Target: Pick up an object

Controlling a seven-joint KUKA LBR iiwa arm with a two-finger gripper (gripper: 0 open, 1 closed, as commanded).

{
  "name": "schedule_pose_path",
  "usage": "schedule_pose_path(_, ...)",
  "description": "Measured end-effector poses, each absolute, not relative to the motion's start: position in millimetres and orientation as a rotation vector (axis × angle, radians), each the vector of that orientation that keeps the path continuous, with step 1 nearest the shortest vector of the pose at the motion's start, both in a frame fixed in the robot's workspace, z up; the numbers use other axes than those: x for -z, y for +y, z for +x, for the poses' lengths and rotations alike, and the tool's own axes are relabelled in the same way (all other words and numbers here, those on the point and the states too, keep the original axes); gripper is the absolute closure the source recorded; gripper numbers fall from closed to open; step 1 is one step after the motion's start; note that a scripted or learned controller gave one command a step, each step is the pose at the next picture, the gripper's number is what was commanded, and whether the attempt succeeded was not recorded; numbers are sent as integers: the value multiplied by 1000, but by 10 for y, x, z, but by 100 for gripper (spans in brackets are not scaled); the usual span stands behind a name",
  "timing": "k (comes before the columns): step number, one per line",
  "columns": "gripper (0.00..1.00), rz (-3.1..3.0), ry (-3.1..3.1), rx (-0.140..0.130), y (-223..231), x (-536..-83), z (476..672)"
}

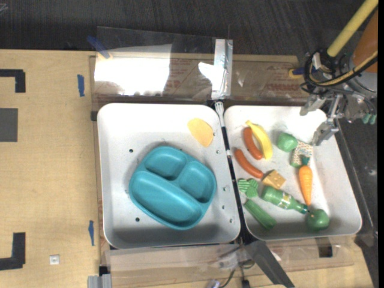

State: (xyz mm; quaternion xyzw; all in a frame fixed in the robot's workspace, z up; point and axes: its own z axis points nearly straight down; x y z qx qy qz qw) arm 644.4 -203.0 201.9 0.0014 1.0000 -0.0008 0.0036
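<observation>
well up at the far right corner of the right bin (351, 191), the gripper (321, 120) hangs over the rim with its two fingers spread apart and nothing between them. every toy lies below and to the left of it. nearest is a small patterned block (301, 153), just below the fingertips, with a green round piece (286, 141) just left of that. the carrot (306, 183) lies further below, pointing away from the gripper, and a green ball (317, 219) sits beyond its tip near the bin's near edge. further left are a banana (261, 138) overlapping a sausage (252, 144), a second sausage (248, 163) below them, a tan cube (275, 179), a green bottle (283, 199) lying on its side and a cucumber (260, 213).

the toys are crowded (several touching or overlapping), so the block and the green round piece stand between the gripper and the rest.

well off to the left, the left bin (114, 161) holds a teal divided plate (173, 186) and a yellow chip (201, 131) beside the shared wall.
</observation>
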Motion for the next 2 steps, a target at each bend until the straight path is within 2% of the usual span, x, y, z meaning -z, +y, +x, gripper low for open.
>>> schedule_pose_path(1,0,-58,3126,5,-2132,-1035,6199)
schedule_pose_path(2,0,-7,3132,3,-2232,-883,5578)
